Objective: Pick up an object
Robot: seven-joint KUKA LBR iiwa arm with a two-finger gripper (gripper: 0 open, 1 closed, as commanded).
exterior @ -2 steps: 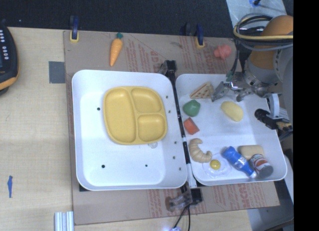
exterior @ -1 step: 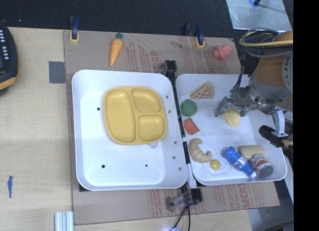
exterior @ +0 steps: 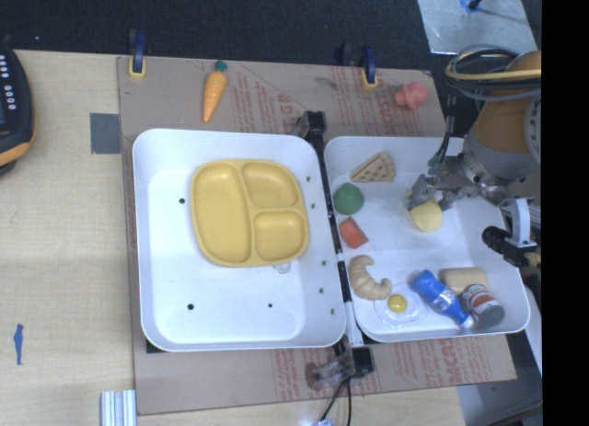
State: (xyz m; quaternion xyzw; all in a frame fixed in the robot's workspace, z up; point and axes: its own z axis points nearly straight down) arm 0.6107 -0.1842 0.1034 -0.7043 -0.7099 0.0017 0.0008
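Note:
My gripper (exterior: 429, 196) hangs over the upper right part of the right bin (exterior: 405, 155), reaching in from the right. A pale yellow lemon-like ball (exterior: 427, 218) lies directly under its tip, touching or nearly touching it. In the same bin lie a sandwich wedge (exterior: 373, 168), a green ball (exterior: 348, 199), a red piece (exterior: 352, 232), a croissant (exterior: 368, 279), a fried egg (exterior: 397, 305), a blue bottle (exterior: 438, 295), a beige loaf (exterior: 463, 278) and a small can (exterior: 481, 304).
The left bin (exterior: 166, 277) holds a yellow divided plate (exterior: 248, 211). On the cardboard behind the bins lie a toy carrot (exterior: 213, 91) and a pink object (exterior: 411, 95). A dark device (exterior: 11, 102) sits at the far left of the bench.

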